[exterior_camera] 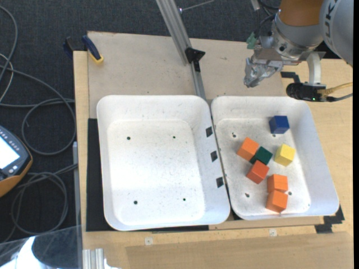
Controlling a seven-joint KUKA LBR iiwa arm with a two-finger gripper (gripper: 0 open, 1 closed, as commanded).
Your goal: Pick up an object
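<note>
Above the right bin (314, 150), the gripper (255, 77) hangs closed and holding nothing

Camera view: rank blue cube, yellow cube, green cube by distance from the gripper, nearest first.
From the gripper, above the right bin's far edge:
1. blue cube, far end of the bin.
2. yellow cube, mid-bin, right side.
3. green cube, mid-bin; nearly level with yellow, too close to call.

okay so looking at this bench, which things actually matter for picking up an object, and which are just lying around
For the job: pincer; blue cube; yellow cube; green cube; four orange cubes; right bin.

Lying about: left bin; blue-and-yellow tool; cables.
</note>
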